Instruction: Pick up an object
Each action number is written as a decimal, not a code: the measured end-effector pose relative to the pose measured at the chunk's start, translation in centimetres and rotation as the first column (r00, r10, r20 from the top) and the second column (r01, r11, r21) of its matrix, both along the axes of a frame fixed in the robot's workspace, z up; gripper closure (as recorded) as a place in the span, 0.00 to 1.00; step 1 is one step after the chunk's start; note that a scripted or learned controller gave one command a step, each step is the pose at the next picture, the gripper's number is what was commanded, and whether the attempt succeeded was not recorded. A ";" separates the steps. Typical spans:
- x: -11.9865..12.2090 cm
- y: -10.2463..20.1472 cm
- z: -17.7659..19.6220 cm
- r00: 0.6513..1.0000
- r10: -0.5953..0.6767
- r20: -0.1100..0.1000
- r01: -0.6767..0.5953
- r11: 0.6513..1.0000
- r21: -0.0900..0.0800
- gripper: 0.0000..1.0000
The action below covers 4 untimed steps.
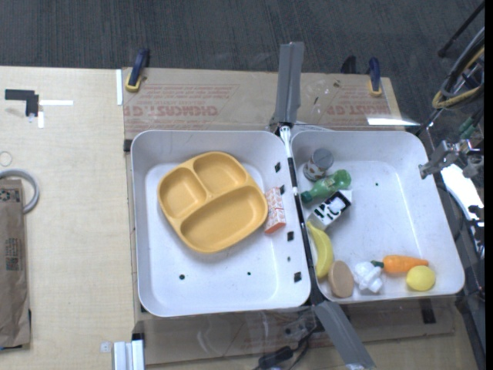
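Observation:
The left bin (154, 284) holds a yellow divided plate (209, 200), with a small orange and white packet (275, 210) against its right side. In the right bin (400, 206), a grey round cap (322, 159), a green bottle (326, 185) and a black and white box (333, 206) cluster at the upper left. A banana (322, 250) lies along the left wall. Along the front lie a brown oval object (341, 279), a white lumpy object (369, 276), a carrot (404, 264) and a lemon (420, 278).
Cardboard (208, 102) clamped by blue clips (139, 68) lies behind the bins. A grey bar (290, 83) runs between them at the back. A brown paper bag (11, 260) rests on the wooden bench at the left. Cables and metal brackets (454, 149) crowd the right edge.

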State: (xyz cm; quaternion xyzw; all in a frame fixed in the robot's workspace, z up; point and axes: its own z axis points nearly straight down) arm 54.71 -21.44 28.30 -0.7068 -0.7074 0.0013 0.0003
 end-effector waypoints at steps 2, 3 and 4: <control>-7.0 2.5 -19.2 0.869 0.496 0.002 -0.496 0.869 0.002 0.00; -6.9 0.5 -16.5 0.945 0.328 0.004 -0.328 0.945 -0.001 0.00; -7.0 -0.2 -19.2 0.948 0.319 0.001 -0.319 0.948 0.003 0.00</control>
